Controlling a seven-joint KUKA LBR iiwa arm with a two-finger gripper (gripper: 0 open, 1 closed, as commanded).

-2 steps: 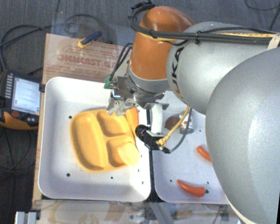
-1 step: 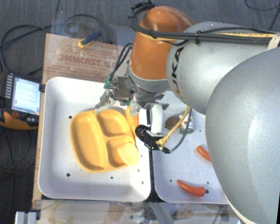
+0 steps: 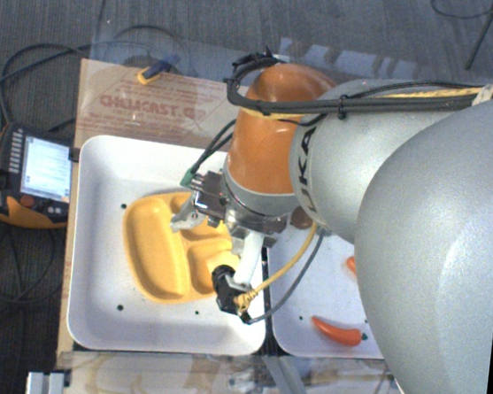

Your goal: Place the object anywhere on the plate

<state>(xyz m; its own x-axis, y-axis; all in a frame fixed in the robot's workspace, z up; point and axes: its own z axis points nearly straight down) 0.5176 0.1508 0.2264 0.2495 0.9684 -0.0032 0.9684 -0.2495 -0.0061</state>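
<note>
Arm (image 3: 423, 213) fills the view's right side, huge and grey, its orange band (image 3: 267, 141) sitting over the seam between the bins. Left bin (image 3: 90, 306) carries the yellow plate (image 3: 155, 252), a moulded one with raised dividers. Right bin (image 3: 302, 288) is mostly hidden under the arm.

Now the gripper (image 3: 208, 221): it hangs over the plate's right half, tucked beneath the wrist, and I can't tell whether it is spread, pressed together or pinching anything. The bare parts of the plate show nothing resting on them.

Only loose candidate I can see is an orange-red piece (image 3: 337, 331), long and tapered, lying flat near the front of the right bin, well apart from the plate. A smaller orange sliver (image 3: 351, 264) peeks out at the arm's edge.

My read: if something is in the grasp, I'd come down low over a flat compartment, clear of the dividers, and let go gently so it doesn't roll off. If nothing is, the piece in the right bin needs a grasp across its narrow width.
</note>
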